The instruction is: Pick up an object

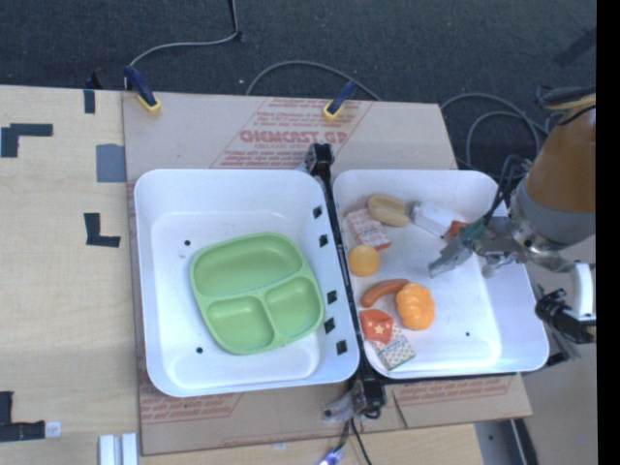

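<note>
While the bench [58,289] carries a cardboard sheet [291,129] with two white bins on it, the left bin [165,356] holds a green plate [257,292] with three compartments, lying flat near the middle of it. The right bin [484,347] holds all the small objects, and they are gathered in its left half. The grey arm [557,197] comes in from the right side and reaches over the right part of this bin. Its gripper [467,260] hangs over a bare part of the bin floor, with the fingers apart and nothing between them.

At the far side of the right bin a beige bread roll [387,209] lies, and just to the right of it a clear plastic bottle [432,219], close to the gripper. A small packet [368,231] with red print lies just near of the roll, and a yellow ball [363,260] touches its near edge. Nearer again, a sausage [384,291] lies at a slant, and an orange pumpkin [416,306] sits just beside its right end. A strawberry [377,326] lies near of the sausage, and a small printed packet [395,353] is at the near edge of the bin.
</note>
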You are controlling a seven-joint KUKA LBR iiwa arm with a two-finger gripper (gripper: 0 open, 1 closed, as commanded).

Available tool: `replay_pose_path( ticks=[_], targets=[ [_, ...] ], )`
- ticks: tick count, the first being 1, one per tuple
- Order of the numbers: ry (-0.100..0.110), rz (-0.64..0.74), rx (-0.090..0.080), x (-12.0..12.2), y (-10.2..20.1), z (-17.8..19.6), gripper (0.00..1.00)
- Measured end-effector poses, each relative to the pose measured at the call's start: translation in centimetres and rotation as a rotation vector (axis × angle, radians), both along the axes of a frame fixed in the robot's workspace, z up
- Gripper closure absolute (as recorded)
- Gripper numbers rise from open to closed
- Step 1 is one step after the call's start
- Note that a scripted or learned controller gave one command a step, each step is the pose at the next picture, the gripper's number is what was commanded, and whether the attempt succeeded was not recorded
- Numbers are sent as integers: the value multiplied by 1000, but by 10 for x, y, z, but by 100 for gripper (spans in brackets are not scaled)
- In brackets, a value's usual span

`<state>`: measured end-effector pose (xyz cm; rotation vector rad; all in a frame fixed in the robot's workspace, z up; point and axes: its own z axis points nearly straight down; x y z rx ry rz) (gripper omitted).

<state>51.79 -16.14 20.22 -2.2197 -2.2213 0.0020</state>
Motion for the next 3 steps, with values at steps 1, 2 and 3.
replay_pose_path(
  ticks=[1,2,3],
  targets=[
    [-4,0,1,-8,27,-116,0],
    [-6,1,-1,-7,27,-106,100],
    [-2,2,0,19,97,-18,100]
  ],
)
